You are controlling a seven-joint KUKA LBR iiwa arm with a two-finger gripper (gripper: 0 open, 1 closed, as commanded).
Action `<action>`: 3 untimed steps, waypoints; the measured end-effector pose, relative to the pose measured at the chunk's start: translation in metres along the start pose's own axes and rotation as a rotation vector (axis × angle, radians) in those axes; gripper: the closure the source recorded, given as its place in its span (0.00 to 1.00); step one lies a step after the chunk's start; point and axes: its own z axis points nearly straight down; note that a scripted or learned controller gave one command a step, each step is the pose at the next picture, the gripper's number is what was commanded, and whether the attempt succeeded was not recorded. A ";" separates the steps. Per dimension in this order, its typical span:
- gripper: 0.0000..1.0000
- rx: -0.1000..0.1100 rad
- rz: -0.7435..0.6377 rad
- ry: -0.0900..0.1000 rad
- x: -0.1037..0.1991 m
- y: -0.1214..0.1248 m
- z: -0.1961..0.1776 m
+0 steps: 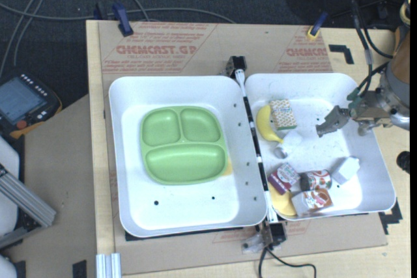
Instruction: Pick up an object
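My gripper [344, 128] hangs over the right bin [374, 189], toward its right side, open with nothing between its fingers. Left of it lie a yellow banana [263, 124] and a small patterned box [283, 114] against the bin's left wall. A small grey piece [281, 153] sits below them. At the bin's front are a purple and white packet [286, 176], a red and white can [316, 180], a white block [345, 169] and a yellow item [282, 204]. The gripper touches none of them.
The left bin [130, 205] holds a green divided plate [184, 143]. A black hinge strip [251, 133] runs between the two bins. Cables hang near the arm at the right edge. A pendant [23, 101] lies off the bench to the left.
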 end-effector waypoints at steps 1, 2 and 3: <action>0.00 0.001 0.001 0.001 0.000 0.000 0.097; 0.00 -0.013 0.002 -0.005 -0.006 -0.015 0.186; 0.00 -0.001 0.000 0.000 0.022 0.018 0.191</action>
